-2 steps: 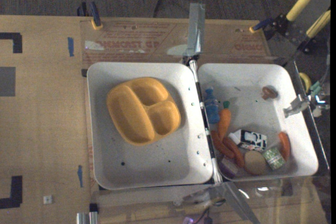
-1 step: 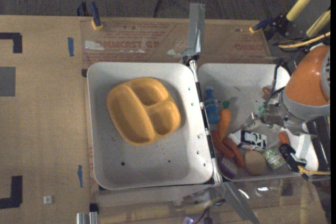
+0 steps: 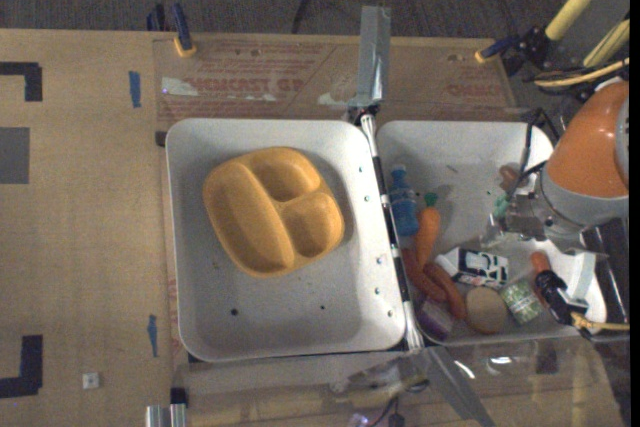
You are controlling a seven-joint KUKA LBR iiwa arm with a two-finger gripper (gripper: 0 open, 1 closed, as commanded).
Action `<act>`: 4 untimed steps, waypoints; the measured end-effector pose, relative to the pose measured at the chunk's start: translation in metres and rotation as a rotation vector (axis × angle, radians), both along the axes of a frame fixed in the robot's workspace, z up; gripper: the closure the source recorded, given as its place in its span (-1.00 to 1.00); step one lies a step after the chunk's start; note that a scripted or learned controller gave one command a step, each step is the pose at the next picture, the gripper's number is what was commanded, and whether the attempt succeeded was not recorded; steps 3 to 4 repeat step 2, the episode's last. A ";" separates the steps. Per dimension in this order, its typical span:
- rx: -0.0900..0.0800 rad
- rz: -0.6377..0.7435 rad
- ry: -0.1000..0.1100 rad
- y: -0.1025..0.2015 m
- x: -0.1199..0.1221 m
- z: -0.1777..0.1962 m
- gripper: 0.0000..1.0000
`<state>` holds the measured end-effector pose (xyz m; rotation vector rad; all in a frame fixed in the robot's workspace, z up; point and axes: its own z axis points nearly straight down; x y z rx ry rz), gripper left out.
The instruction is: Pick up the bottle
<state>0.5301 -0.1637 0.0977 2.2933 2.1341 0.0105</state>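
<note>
Fig.: bottle (image 3: 404, 206), prob. light rigid plastic, slick; lies well left of jaws (image 3: 505, 215). Grip across body, approx. mid-length. Jaws' state: cannot tell.

A yellow divided dish (image 3: 273, 210) sits well left of the pincer (image 3: 508, 215); a carrot (image 3: 428, 233) lies nearer, just left.

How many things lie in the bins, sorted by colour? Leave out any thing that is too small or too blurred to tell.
Yellow: 1, plate in the left bin
Blue: 1, bottle
Orange: 1, carrot
Tan: 1, round thing
Green: 1, small thing
Total: 5. The right bin also holds some small things that I cannot tell apart.
</note>
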 end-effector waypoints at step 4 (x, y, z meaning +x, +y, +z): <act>-0.001 0.132 0.008 -0.053 -0.040 0.171 1.00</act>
